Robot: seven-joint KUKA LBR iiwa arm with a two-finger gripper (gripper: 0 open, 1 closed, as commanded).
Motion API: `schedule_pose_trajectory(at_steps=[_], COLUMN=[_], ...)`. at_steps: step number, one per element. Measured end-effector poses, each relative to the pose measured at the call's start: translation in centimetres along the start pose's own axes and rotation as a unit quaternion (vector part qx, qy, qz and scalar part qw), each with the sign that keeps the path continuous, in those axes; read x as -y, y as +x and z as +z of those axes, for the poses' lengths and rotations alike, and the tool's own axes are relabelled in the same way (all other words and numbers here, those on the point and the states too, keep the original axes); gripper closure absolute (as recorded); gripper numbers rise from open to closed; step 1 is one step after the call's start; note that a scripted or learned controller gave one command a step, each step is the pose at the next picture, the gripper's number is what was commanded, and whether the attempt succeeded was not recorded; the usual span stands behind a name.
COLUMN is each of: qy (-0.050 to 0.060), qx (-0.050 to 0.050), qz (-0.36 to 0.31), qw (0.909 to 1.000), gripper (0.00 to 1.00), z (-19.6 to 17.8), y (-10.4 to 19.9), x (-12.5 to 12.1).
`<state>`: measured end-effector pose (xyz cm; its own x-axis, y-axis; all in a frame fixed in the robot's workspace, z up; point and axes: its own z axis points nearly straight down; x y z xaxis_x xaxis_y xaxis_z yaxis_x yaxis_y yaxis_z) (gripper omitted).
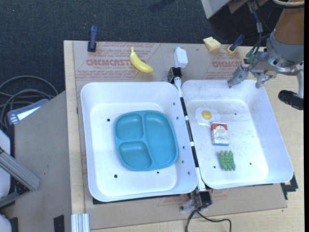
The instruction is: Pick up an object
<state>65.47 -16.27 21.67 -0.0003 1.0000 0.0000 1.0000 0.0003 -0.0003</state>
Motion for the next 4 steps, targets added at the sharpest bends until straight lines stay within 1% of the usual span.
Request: schedule_pose_trajectory(at_steps=[1,2,3,4], qy=[0.000,0.001,0.001,0.001], qx=[0.000,0.000,-0.001,-0.001], qz=[-0.001,0.001,0.001,0.001], qw=[1.0000,1.0000,1.0000,1.0000], gripper=[0.00,0.00,0.00,0.00], z=[13.2,13.3,13.3,13.3], y=[4.1,4.6,5.9,6.6], x=[2.7,10.2,15.9,17.6])
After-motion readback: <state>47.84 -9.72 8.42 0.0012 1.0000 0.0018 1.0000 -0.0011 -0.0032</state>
